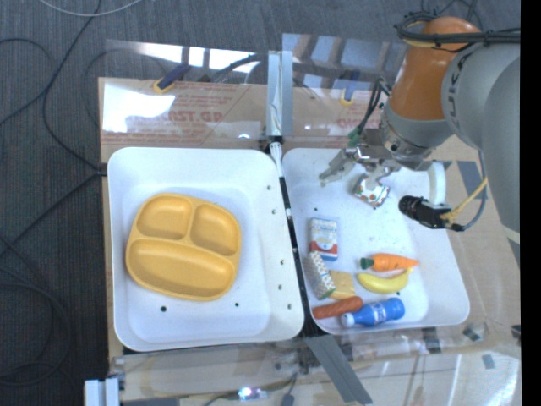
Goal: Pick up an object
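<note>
Item: right bin (439, 299), white and shallow. Contents lay mostly toward its near end: a small carton (324, 236) with a red base; a foil-wrapped bar (319, 275) just beside a yellow block (341, 283); a toy carrot (390, 262) touching a banana (383, 282); a red sausage-shaped piece (337, 309) beside a blue bottle (374, 314).

Item: left bin (254, 176), holding a yellow divided tray (183, 245).

Item: gripper (369, 178), at the far end of the right bin, well apart from the clustered goods. A small crumpled silver object (372, 192) sat just at its tip; whether the fingers were closed on it or released could not be told.

Handling note: the silver object, standing alone, seemed the likeliest target. A good grasp would centre the fingers either side of it and close fully before lifting, since so small and crumpled a piece could slip sideways.
</note>
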Tool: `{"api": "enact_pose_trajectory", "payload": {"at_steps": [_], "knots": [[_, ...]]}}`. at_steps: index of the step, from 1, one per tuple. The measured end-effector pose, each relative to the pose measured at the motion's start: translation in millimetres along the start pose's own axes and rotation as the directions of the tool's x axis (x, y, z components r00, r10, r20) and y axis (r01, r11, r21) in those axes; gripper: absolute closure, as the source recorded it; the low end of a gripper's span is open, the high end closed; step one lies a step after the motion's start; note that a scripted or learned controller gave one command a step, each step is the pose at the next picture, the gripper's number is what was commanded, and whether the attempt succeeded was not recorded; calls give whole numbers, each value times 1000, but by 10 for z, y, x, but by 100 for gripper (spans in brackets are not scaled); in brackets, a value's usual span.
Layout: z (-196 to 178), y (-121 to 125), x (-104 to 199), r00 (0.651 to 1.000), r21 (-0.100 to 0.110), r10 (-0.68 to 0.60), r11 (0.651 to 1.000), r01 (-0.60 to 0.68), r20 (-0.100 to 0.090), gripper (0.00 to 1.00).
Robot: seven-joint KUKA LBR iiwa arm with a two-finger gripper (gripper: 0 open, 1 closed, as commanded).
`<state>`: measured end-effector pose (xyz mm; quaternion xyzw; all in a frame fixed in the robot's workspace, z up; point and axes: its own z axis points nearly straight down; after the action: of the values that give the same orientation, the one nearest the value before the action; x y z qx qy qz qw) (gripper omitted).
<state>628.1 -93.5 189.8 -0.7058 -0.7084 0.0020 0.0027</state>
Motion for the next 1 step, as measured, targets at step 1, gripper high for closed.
{"api": "enact_pose_trajectory", "payload": {"at_steps": [1], "knots": [[951,-54,-486,995,-8,101,995,-101,0,0]]}}
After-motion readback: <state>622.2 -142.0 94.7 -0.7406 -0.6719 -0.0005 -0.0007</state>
